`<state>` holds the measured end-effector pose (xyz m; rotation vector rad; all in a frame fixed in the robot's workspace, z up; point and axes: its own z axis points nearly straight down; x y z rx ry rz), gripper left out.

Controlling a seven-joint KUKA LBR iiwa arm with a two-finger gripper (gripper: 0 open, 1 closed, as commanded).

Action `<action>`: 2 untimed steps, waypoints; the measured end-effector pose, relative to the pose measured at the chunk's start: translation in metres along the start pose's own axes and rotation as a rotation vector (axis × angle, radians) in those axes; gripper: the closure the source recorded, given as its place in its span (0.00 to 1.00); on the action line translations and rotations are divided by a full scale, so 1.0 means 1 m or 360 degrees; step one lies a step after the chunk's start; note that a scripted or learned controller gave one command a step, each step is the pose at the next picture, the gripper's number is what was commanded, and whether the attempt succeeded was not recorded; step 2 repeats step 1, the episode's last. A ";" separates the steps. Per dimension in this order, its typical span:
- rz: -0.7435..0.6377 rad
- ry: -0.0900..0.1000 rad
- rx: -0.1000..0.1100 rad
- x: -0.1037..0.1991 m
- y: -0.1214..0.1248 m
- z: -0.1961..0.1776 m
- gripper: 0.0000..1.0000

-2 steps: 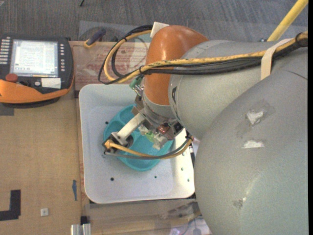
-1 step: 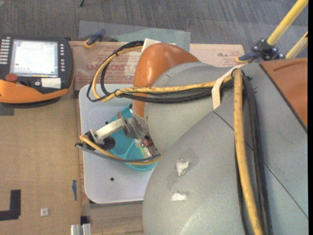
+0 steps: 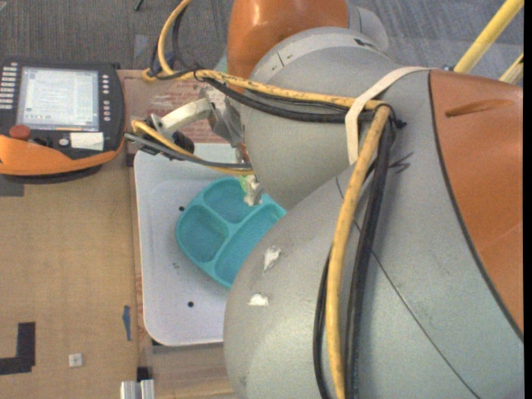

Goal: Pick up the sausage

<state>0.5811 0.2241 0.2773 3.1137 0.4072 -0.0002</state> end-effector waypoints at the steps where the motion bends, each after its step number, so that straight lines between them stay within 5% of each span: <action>1: -0.0152 -0.0011 0.0003 -0.040 -0.012 0.108 1.00; 2: -0.0152 -0.0011 0.0003 -0.040 -0.012 0.108 1.00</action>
